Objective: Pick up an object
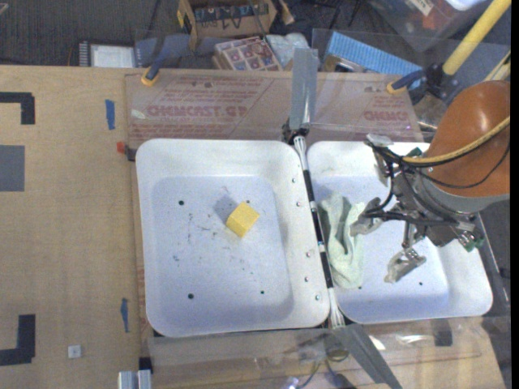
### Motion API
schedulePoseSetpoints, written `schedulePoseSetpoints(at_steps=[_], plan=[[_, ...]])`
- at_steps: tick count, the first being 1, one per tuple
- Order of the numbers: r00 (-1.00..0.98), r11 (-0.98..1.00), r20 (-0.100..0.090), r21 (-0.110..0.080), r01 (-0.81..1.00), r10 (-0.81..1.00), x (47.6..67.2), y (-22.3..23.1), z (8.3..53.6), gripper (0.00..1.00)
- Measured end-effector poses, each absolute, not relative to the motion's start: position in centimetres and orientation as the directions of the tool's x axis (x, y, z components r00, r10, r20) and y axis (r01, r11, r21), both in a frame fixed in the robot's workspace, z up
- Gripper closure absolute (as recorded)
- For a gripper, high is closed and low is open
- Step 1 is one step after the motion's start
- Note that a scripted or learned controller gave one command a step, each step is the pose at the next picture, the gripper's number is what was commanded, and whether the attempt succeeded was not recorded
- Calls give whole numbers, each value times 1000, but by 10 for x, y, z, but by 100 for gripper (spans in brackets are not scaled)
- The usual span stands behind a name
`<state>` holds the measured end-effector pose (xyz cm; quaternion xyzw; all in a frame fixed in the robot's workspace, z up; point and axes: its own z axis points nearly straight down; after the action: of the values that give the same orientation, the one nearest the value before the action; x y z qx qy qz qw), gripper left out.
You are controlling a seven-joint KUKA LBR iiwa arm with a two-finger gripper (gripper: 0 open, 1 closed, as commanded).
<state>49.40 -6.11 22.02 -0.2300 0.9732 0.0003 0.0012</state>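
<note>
A small yellow block lies in the middle of the left bin. A pale green cloth is crumpled along the left side of the right bin. My gripper hangs over the right bin, just right of the cloth, with its two fingers spread apart and nothing between them. One fingertip is close to the cloth's right edge; the other fingertip points at the bin floor.
A grey divider runs between the two bins. A cardboard sheet lies behind the bins, and clutter of boxes and cables sits beyond it. The wooden bench top stretches to the left.
</note>
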Motion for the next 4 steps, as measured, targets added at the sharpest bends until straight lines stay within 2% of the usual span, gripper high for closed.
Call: schedulePoseSetpoints(at_steps=[1, 2, 3, 4], plan=[[-684, 684, -2, 0, -729, -729, 491, -72, 185, 0], [-674, 674, -6, -3, -738, -738, 518, -15, 185, 0], [-606, 606, -6, -3, -795, -795, 571, -43, 236, 0], [-609, 609, -12, -7, -793, -793, 572, -42, 247, 100]])
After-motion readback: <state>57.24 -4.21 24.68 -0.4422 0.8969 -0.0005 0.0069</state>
